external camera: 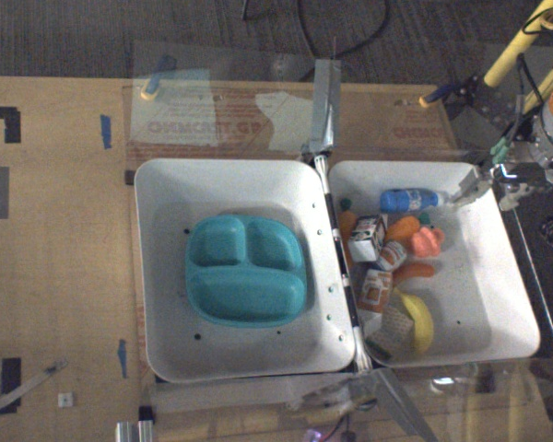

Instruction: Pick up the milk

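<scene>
Milk carton sits near the left wall of the right bin, beside the orange toys and below the blue bottle. My pincer hovers at the bin's upper right rim; its opening I cannot tell.

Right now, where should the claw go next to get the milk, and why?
Probably slide left and toward the near side, until it is over the milk carton. The claw hangs at the right bin's far right edge, beside the blue bottle, well off the carton.
</scene>
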### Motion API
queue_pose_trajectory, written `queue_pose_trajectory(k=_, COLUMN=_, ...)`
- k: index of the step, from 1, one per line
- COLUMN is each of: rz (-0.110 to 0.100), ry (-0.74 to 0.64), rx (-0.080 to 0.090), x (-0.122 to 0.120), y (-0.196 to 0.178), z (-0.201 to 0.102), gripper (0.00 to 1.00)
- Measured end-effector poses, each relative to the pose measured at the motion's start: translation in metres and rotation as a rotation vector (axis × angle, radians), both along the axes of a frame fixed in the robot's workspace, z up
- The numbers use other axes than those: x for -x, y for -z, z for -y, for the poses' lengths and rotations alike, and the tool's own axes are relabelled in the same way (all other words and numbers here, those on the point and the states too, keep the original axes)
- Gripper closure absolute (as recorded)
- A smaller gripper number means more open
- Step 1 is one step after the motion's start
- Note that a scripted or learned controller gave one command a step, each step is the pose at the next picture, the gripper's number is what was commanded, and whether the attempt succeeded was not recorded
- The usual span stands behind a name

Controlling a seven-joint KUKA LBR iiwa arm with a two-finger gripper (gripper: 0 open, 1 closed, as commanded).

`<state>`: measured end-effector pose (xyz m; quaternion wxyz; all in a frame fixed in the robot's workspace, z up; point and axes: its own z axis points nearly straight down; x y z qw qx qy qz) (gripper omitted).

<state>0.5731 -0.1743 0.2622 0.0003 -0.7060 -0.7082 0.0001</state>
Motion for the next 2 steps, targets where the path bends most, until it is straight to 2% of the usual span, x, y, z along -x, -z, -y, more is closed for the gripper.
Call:
queue_pose_trajectory(k=1, rz=-0.002, ry=0.032, rx=0.000, x=-0.055, y=0.097, z=-0.055, gripper=0.00)
queue_pose_trajectory(k=2, rz=-0.001, ry=-0.167, rx=-0.001, x=-0.051, y=0.077, z=-0.116, gripper=0.00)
